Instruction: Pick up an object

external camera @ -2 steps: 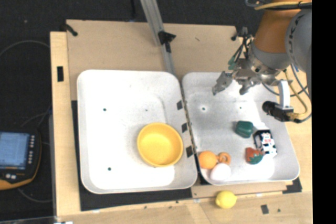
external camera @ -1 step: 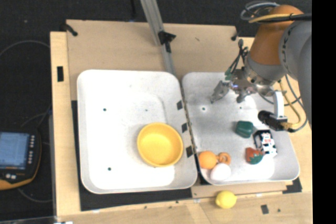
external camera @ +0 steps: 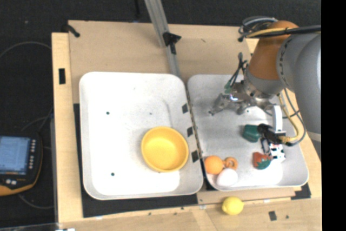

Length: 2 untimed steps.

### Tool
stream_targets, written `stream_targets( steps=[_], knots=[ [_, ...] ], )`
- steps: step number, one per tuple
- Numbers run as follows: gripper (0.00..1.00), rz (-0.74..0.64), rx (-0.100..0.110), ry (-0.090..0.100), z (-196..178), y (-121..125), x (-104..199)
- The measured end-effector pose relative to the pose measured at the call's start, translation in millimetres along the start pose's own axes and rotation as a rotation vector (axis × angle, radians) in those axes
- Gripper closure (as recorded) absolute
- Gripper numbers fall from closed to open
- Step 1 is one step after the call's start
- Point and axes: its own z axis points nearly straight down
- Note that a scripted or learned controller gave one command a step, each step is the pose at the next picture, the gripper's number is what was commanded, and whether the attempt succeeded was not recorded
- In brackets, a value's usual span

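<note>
The grey KUKA arm with its orange wrist band (external camera: 266, 62) enters from three o'clock, bending down toward seven o'clock; its two-finger metal gripper (external camera: 231, 101) hangs low.

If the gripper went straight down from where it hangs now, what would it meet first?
Probably the bare floor of the right bin. The gripper hangs over its upper part, with the green object lying off to the side nearer the camera. Height is hard to judge from this slanted view.

Even overhead light, white bins (external camera: 135, 89) slightly glaring, soft shadows, mild blur.
</note>
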Motion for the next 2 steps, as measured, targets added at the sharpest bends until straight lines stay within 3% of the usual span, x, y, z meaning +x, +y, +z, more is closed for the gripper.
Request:
stream_targets(
  steps=[1,2],
  knots=[
    [1.00,0.003,-0.010,0.001,-15,2,0],
    [1.00,0.001,-0.010,0.003,-59,0,0]
  ],
)
